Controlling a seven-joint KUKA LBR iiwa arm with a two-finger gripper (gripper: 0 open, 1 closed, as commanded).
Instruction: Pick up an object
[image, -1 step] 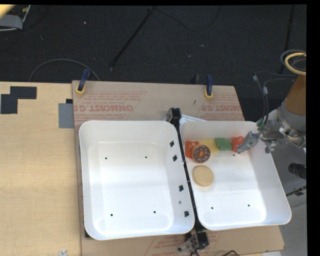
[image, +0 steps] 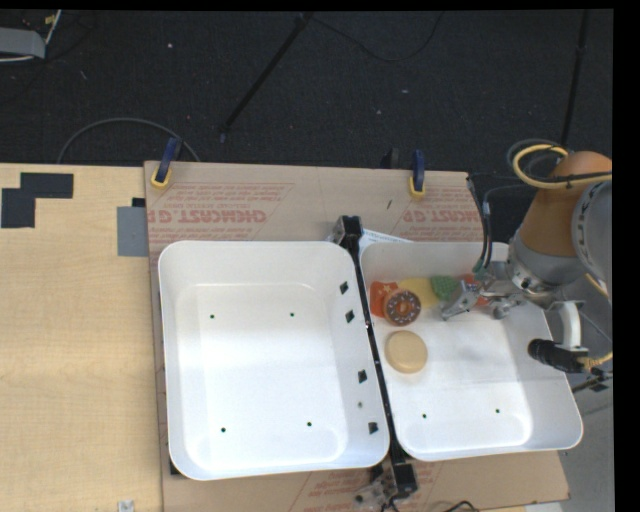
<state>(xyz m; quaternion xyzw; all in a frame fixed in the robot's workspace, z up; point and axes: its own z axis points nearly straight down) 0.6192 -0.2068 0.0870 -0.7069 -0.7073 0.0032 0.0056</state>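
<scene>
The right bin (image: 500, 420) holds a small cluster at its far left. A tan round disc (image: 407, 352) lies nearest the front. Behind it sit an orange-red piece (image: 382, 297), a dark round item with a red face (image: 403, 308) and a yellow-green piece (image: 441, 290). A small green item (image: 470, 291) lies just right of those, partly under the tool. My gripper (image: 478, 302) hangs low over the bin's far right part, beside the green item and right of the cluster. Nothing is visibly held in it.
The left bin (image: 180, 300) stands beside the right one, with a black divider strip (image: 362, 340) between them. The arm's grey body and orange band (image: 560, 215) lean in over the right bin's far right rim. Cardboard (image: 260, 205) lies behind the bins.
</scene>
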